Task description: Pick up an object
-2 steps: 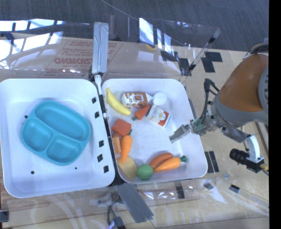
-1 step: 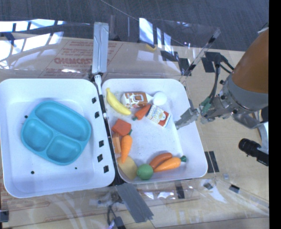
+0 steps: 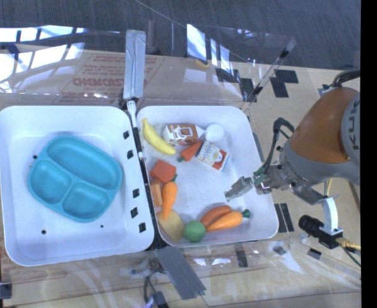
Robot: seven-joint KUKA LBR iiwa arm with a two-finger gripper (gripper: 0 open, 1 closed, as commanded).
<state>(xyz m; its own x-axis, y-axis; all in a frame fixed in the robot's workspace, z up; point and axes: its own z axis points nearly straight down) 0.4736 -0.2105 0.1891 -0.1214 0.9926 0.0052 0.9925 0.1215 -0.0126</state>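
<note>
the tool [image 3: 240,188] hangs released over the right bin [image 3: 256,149], grasping nothing; approach step. next it must descend onto the toy carrots [image 3: 224,218] just below it.

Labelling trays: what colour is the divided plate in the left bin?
Light blue divided plastic plate, clearest in the camera view.

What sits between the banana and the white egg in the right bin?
In the camera view, a small carton with a brown and white label lies between the banana and the white egg, along the far side of the right bin.
</note>
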